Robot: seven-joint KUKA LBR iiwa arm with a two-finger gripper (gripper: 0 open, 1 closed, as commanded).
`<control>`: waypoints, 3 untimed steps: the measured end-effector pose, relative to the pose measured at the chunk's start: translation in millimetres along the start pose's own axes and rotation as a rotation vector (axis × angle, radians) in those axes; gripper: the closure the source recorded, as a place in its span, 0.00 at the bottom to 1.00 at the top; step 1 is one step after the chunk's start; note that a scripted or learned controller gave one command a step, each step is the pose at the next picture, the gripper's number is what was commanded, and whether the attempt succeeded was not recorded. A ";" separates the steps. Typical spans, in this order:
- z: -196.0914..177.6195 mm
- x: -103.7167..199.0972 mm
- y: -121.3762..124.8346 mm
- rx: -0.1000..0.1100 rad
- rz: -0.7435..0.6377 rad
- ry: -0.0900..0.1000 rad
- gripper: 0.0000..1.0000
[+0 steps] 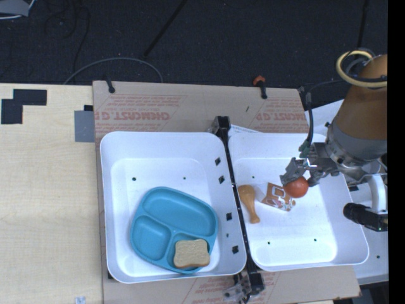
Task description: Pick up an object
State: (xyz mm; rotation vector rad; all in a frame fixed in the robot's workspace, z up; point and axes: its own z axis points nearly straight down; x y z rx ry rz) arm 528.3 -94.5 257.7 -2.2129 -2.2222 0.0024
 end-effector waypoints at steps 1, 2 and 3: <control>15.0 57.3 12.5 0.001 -0.001 0.000 1.00; 25.4 112.8 13.8 0.001 0.001 -0.002 1.00; 33.0 159.2 16.7 0.000 0.001 -0.002 1.00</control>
